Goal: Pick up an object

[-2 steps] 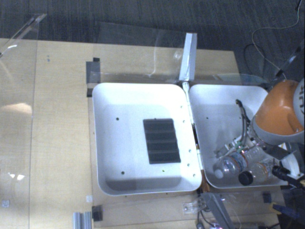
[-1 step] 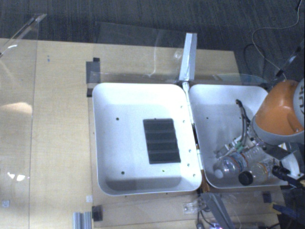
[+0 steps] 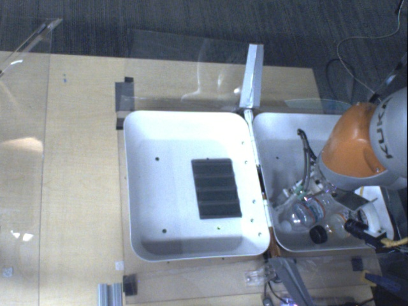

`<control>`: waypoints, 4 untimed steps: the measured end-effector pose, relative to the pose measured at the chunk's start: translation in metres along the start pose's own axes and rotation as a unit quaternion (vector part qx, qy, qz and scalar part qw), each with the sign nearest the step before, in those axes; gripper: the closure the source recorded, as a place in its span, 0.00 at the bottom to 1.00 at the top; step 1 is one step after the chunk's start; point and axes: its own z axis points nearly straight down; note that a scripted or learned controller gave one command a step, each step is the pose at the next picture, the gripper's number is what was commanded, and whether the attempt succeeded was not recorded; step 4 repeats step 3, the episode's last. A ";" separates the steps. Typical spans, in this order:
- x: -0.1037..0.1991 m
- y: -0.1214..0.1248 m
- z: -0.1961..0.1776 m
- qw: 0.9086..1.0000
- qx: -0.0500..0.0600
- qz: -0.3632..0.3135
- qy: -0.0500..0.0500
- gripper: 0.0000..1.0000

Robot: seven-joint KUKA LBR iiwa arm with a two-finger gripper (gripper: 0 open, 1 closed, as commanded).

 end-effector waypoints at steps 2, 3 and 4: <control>-0.001 0.004 -0.012 1.000 -0.004 0.000 -0.001 0.00; -0.003 0.020 0.001 0.997 0.001 0.074 0.001 0.00; -0.003 0.020 0.001 0.997 0.001 0.074 0.001 0.00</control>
